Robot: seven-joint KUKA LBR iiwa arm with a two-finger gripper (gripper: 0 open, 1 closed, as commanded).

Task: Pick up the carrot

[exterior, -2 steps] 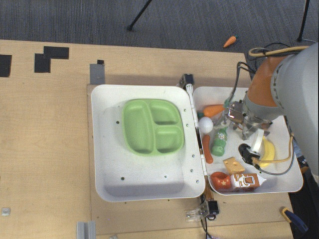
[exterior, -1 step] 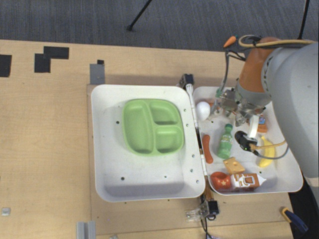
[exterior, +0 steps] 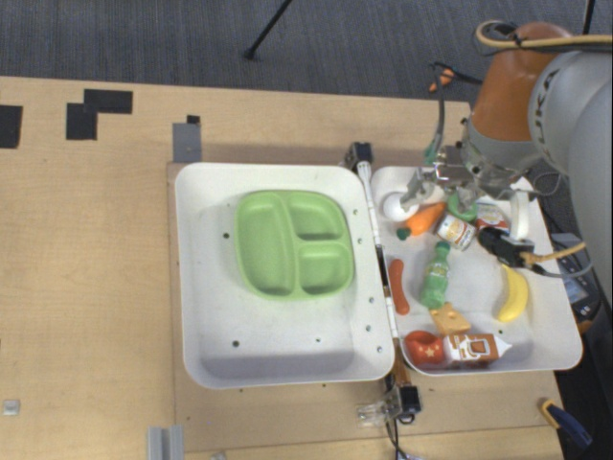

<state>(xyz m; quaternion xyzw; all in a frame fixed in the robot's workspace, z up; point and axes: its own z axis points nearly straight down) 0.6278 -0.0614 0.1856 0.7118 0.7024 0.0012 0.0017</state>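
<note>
The carrot [exterior: 421, 221] is a short orange stub lying at a slant in the upper left of the right bin [exterior: 560, 338]. My gripper [exterior: 441, 194] hangs just above and to the right of it, at the end of the grey arm with its orange band. The fingers [exterior: 420, 184] look spread, one at the carrot's upper left and the other near its thick end. Nothing is held between them, and the carrot rests on the bin floor.
Crowding the carrot are a white cup [exterior: 393, 204], a small labelled jar [exterior: 458, 230] and a green bottle [exterior: 437, 276]. A red sausage [exterior: 397, 287], banana [exterior: 512, 295], tomato [exterior: 423, 349] and carton [exterior: 471, 349] lie nearer. The left bin [exterior: 206, 286] holds a green divided plate [exterior: 292, 242].
</note>
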